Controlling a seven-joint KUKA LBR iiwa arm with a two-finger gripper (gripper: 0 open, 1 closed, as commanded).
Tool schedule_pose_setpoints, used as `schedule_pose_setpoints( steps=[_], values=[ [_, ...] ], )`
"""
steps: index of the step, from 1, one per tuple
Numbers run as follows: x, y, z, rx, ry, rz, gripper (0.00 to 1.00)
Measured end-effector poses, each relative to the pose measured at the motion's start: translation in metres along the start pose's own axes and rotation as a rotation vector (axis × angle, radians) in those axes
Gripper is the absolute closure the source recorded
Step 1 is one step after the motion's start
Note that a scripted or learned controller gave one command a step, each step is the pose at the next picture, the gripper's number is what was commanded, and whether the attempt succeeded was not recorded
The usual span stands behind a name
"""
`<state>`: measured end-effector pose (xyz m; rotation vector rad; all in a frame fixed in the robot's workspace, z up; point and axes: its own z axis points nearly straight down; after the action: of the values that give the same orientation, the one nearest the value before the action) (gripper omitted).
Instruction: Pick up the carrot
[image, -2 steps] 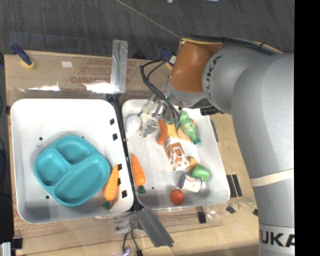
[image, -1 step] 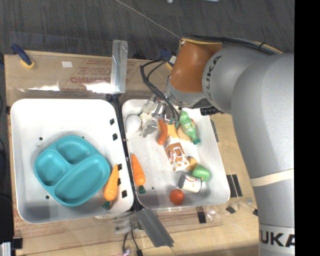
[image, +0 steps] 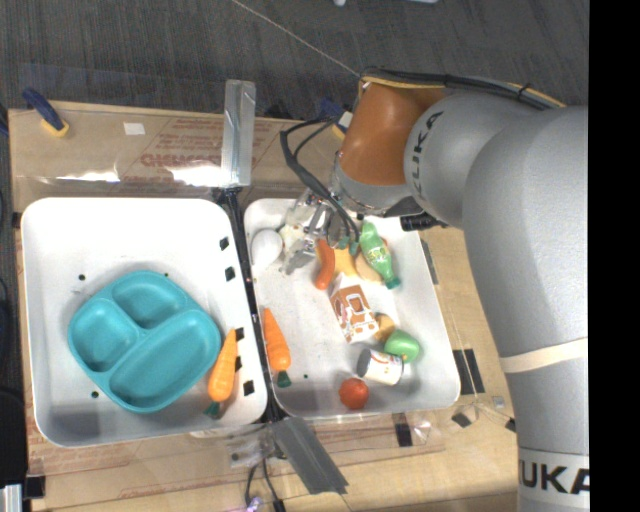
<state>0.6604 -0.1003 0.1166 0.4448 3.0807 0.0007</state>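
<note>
On the wooden counter (image: 120, 150) sit two white bins. The tool (image: 305, 235) hangs low in the right bin (image: 440, 395); whether it is apart or together I cannot tell. It should descend over the carrot (image: 275, 343) by the left wall, jaws straddling its width

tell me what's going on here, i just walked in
A grey KUKA arm reaches in from the right, with its gripper low over the back of the right bin, among toy food. An orange piece lies right beside it, but a grasp can't be confirmed. One carrot lies by that bin's left wall, another in the left bin beside the teal plate.
</note>
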Motion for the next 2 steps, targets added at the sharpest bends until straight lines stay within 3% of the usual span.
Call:
schedule_pose_setpoints(
  steps=[2],
  values=[
    [0.0000, 0.0001, 0.0001, 0.000, 0.000, 0.000, 0.00]
  ],
)
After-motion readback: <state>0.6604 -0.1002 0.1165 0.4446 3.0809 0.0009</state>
